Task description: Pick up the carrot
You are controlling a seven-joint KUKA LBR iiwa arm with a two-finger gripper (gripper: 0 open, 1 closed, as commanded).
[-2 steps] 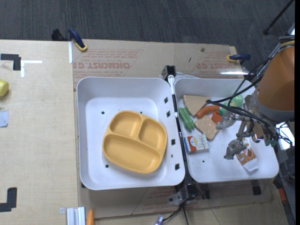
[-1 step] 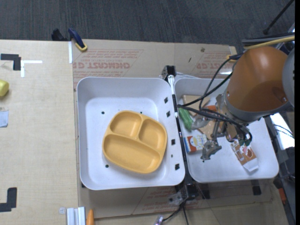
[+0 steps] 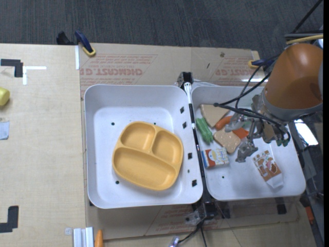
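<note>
Right now the counter carries two white bins; the left bin holds a yellow divided plate, the right bin the food clutter I'm working over. My end effector hangs there, grip state I cannot tell, and the carrot lies just beside it among the toys, with nothing visibly gripped.
</note>
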